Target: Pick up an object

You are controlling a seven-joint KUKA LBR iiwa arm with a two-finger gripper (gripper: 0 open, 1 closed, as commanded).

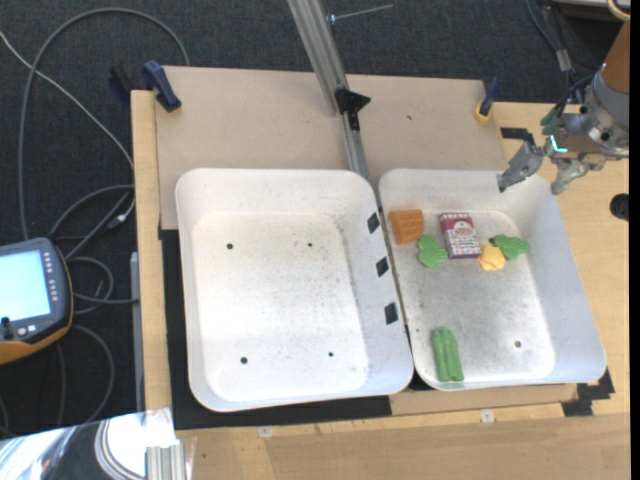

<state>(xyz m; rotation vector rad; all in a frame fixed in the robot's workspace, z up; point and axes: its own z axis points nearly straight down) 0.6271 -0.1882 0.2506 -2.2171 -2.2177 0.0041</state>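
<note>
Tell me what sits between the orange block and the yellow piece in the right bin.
In the camera view, the red-and-white carton lies between the orange block and the yellow piece, with a green piece below the block, toward the carton.

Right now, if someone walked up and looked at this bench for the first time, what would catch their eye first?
Probably the cluster of bright toys in the right bin: an orange block, a red-and-white box, a yellow piece and green pieces, with a green pod apart near the front edge. Next, the end effector, fingers spread, poised over that bin's back right corner.
</note>
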